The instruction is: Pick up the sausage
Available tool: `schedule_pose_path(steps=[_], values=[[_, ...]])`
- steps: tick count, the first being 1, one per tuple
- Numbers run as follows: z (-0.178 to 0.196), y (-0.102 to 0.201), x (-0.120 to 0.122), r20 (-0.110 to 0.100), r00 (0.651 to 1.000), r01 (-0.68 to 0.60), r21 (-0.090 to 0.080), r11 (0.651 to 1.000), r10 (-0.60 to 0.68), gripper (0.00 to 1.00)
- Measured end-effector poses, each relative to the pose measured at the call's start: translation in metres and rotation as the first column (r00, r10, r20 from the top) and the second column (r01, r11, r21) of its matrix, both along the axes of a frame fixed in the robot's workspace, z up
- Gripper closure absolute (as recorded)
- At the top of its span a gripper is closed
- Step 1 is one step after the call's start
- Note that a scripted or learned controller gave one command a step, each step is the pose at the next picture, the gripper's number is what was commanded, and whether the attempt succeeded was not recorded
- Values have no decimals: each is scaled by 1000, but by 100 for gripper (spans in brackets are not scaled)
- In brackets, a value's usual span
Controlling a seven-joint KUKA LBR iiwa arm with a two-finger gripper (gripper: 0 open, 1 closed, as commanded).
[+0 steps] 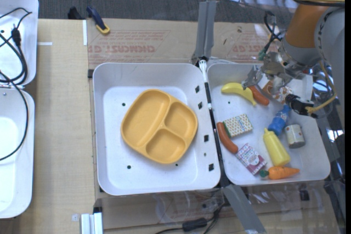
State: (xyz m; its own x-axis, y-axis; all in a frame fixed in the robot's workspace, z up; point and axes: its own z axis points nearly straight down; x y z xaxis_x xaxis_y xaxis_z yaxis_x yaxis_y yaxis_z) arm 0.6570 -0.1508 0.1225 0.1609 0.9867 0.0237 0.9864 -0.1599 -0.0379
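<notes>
1. Against the left wall of the right bin point(323, 164), near its middle: sausage point(227, 138), lying slantwise, just left of a small snack box point(238, 125).
2. Far right, over the banana point(239, 90) and an orange-red piece point(260, 96): gripper point(267, 83), well apart from the sausage; finger state impossible to tell.
3. Needed: travel near and left, align across the sausage's width, descend clear of wall and box.

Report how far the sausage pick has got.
Done: nothing visible yet; the sausage lies on the floor of the right bin, by its left wall, beside the small box. In hand: the hand is low over the back of that bin, near the banana, well away from the sausage. Left: moving to the sausage, gripping and lifting it.
</notes>
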Motion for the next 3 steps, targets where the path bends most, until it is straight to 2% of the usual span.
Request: schedule_pose_path(steps=[1,2,3], values=[[-16,6,2,2,1000,13,0,1000,-13,0],[-14,3,0,-1,1000,12,-7,1000,-12,100],[-33,-8,-2,7,990,-138,-10,990,138,100]])
